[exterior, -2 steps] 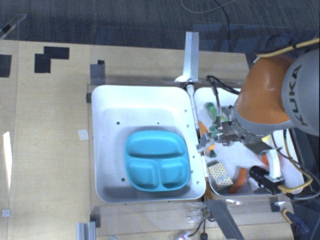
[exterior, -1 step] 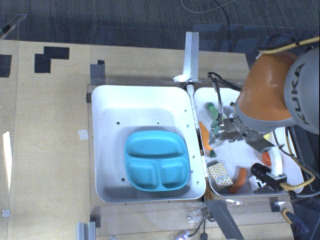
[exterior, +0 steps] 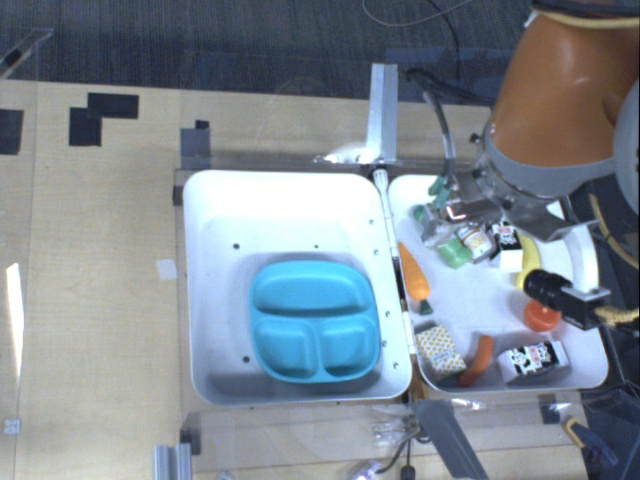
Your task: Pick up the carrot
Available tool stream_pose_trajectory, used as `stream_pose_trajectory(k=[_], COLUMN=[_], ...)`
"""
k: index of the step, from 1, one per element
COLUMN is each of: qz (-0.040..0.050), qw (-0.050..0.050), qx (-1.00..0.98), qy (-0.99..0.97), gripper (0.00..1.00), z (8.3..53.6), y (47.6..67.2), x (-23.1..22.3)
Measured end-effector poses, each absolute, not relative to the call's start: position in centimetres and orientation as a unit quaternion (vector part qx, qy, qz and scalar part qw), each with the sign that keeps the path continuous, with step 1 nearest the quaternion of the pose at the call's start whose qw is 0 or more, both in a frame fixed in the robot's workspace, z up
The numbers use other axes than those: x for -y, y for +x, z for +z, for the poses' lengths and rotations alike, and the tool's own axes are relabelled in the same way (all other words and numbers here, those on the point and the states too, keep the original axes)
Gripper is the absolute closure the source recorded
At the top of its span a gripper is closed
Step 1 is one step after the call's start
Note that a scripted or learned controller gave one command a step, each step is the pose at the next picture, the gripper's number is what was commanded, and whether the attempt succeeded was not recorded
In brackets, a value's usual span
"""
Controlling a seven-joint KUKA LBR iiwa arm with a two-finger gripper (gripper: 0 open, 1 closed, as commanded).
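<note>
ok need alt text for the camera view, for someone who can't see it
A grey and orange robot arm reaches from the right over the right white bin, its gripper above a small green object, apart from the orange carrot lying by the bin's left wall. The left white bin holds a blue three-compartment plastic tray.

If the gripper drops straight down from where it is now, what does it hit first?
Most likely the green item under the gripper, not the carrot, which lies further left against the right bin's wall. Depth is hard to judge from this slanted view.
</note>
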State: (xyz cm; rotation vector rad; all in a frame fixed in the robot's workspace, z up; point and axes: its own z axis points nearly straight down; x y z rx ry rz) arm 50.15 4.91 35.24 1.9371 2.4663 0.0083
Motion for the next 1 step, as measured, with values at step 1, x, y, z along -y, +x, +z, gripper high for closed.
stream_pose_trajectory(k=[1], qz=[0.0025], qw=[0.003], qx=[-0.787], qy=[0.618], gripper=[0.00], z=[35.22], y=[50.14], x=[-4.91])
